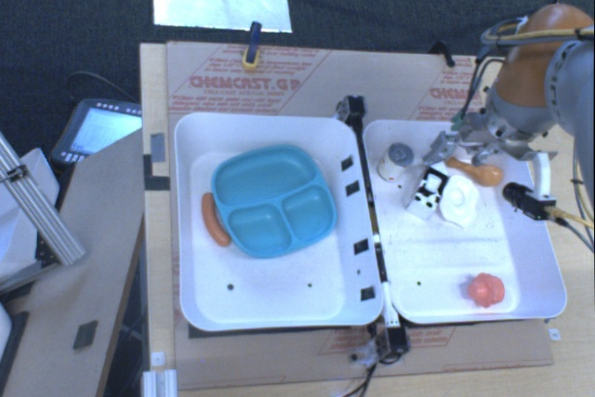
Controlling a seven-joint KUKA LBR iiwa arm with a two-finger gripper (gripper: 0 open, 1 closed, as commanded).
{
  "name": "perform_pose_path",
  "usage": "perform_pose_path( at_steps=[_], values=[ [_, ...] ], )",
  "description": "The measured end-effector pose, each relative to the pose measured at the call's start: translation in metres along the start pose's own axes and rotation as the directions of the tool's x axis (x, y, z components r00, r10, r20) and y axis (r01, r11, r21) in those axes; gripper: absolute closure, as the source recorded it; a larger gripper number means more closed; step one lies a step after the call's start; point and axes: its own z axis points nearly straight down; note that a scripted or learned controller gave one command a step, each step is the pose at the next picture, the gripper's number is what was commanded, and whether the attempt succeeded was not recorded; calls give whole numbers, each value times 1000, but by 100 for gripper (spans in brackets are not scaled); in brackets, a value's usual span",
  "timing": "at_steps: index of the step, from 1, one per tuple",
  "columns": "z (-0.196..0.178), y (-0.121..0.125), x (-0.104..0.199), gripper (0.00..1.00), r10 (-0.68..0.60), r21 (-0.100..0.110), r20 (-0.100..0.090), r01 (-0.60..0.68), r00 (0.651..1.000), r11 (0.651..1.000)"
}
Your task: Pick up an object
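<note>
The two-finger gripper [444, 147] is positioned low over the back of the right-hand shallow white bin [530, 293]. Whether anything is held cannot be told.

The candidate objects are clustered beneath it: a white rounded plastic piece [460, 200], a black-and-white block [426, 193], an orange elongated toy [476, 170] and a small grey-capped cylinder [398, 155], all close together.

A pink soft lump [485, 290] is set apart near the front wall, with open floor around it.

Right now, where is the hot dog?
The hot dog lies in the left bin, on the bin floor just off the left edge of the blue divided plate, near the bin's left wall.
</note>
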Motion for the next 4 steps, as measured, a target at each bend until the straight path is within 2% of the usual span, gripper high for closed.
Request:
perform_pose_path(
  at_steps=[1,2,4],
  values=[
    [-7,0,1,100,-2,2,-1,2,1000,1000],
    [-73,4,-2,100,-2,0,-1,2,1000,1000],
    [-179,1,5,100,-3,2,-2,3,1000,1000]
  ],
)
